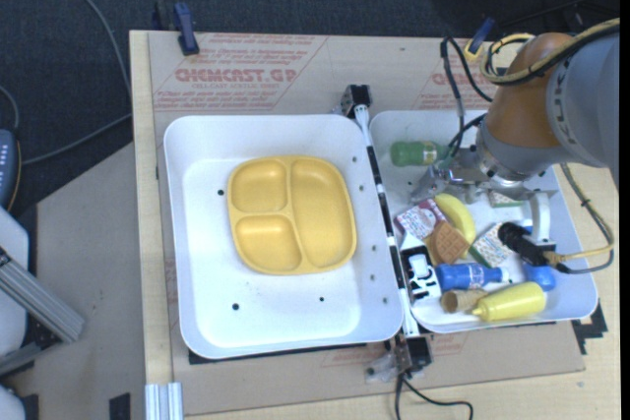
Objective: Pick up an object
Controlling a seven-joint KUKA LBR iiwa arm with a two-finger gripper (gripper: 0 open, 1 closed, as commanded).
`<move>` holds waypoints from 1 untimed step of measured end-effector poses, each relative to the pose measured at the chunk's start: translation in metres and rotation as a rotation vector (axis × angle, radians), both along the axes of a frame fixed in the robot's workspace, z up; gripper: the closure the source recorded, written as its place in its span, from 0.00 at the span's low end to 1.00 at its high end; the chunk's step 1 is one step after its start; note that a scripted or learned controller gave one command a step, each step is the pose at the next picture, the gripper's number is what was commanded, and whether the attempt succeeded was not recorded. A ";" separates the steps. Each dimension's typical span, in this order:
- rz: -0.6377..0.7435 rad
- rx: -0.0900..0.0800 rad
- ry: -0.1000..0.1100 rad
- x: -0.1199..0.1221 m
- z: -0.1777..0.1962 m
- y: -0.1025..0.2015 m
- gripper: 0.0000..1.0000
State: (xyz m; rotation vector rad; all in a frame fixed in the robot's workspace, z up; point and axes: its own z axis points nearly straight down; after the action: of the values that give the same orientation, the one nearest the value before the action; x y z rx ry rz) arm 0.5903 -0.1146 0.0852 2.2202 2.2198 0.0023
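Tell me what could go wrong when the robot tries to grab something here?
The things in the right bin are crowded: the banana, yellow bottle and blue bottle lie close together, so the gripper might bump or pinch two at once. The round green bottle could roll away if nudged.

Arm [581, 93]: bulky grey cylindrical link, orange band [522, 103] above wrist. Yellow and black cables [482, 64] looped beside the band. Metallic grey wrist flange [497, 167] below the band.

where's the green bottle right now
The green bottle lies in the right bin, at its far left corner, beyond the banana.
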 end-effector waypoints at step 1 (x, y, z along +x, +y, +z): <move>-0.002 0.000 -0.001 0.000 0.010 0.000 1.00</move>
State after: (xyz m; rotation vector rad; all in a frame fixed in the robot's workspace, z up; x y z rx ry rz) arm 0.5905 -0.1143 0.0948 2.2215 2.2177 0.0039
